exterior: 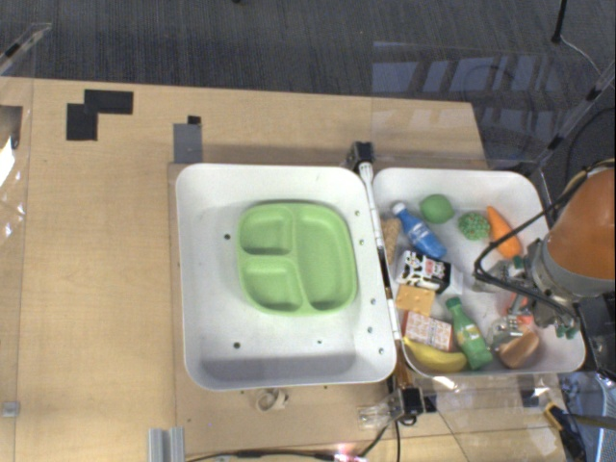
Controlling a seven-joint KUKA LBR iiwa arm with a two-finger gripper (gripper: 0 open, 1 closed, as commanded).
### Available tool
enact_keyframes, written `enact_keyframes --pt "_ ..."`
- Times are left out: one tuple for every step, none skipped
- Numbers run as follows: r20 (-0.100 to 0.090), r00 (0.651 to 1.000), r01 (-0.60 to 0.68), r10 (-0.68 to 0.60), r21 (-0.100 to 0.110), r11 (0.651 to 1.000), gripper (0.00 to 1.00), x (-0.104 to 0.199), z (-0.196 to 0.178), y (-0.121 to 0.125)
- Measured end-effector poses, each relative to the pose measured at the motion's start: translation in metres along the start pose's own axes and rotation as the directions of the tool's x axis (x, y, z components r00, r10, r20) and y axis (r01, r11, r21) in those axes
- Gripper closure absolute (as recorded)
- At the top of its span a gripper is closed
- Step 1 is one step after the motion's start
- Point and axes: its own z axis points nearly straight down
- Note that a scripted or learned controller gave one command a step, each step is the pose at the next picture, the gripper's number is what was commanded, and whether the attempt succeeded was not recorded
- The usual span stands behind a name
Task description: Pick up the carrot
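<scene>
Carrot (500,229) lying slantwise in right bin (539,192), tip toward upper left, beside green ball (473,225); claw (525,321) low nearby, finger state unclear.

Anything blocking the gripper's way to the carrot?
No object lies between them. The carrot lies at the right bin's far right side, with a black cable crossing it and a green ball beside it.

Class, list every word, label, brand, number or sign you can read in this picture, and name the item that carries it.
No text can be read.
Black-and-white packet: dark print, too blurred to read.
Small box with a red and yellow printed face: too small to read.
Blue bottle: white label band, nothing legible.
Green bottle: label blurred.
</scene>
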Motion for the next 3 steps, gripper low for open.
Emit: enact_keyframes --pt "-0.006 0.991 -0.134 0.134 -0.001 0.991 0.0 -0.05 0.002 -0.007" --pt "-0.008 0.971 -0.239 0.239 -0.002 0.971 0.0 -0.112 0.005 -0.01" --pt "0.004 0.972 -0.233 0.233 -0.002 0.973 1.0 -0.116 -0.01 -0.009"
